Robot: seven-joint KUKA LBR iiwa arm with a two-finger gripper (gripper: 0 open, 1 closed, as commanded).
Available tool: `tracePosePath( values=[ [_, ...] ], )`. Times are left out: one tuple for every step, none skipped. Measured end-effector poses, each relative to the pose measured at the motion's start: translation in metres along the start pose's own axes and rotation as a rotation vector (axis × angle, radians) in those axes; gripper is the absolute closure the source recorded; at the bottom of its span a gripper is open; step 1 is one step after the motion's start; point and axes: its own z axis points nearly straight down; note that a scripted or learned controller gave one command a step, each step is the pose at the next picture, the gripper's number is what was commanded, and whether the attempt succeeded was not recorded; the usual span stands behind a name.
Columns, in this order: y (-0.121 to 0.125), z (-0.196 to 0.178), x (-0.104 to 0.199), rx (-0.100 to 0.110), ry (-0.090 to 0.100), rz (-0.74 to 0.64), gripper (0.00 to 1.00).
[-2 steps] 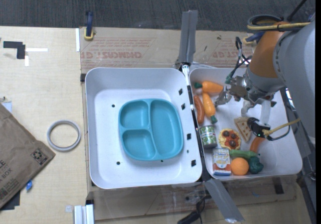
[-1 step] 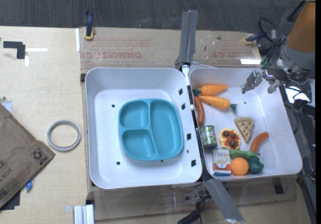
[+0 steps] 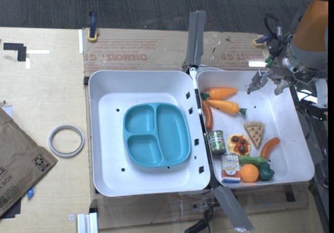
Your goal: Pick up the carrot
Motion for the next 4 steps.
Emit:
tracePosePath(
  values=[
    [0.008,0.098,0.033,0.0,0.001,0.063,0.0],
    [0.033,0.091,0.053,0.012,-0.01,0.082,0.0],
    [0.041,0.097,0.06,-0.015,0.001,0.437,0.0],
    [0.009,0.098,0.051,-0.015,0.001,0.41,0.0]
  ],
)
